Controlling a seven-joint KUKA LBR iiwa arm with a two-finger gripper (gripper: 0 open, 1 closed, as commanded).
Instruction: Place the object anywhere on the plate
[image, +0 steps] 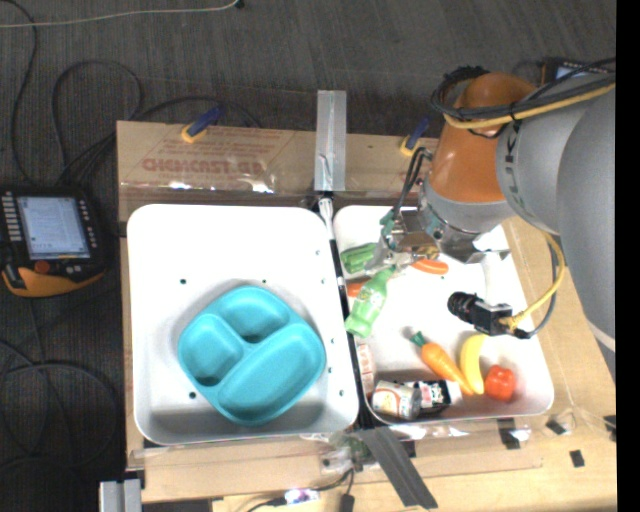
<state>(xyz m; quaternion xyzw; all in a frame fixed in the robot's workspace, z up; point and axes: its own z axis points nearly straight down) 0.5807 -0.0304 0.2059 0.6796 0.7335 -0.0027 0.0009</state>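
Far left, off the bench: pendant (48, 235) with lit screen. Left bin (150, 300) held the turquoise divided plate (252, 352), nothing on it. Right bin (535, 390): green bottle (366, 305) lying tilted by the divider, carrot (440, 360), banana (471, 362), red pepper (500, 381), dark sauce bottle (412, 397) (label unreadable). Gripper (392, 250) low over the right bin's upper left, above the green bottle and another green item; jaw opening hidden by clutter and wrist, so can't tell, grasp unconfirmed.
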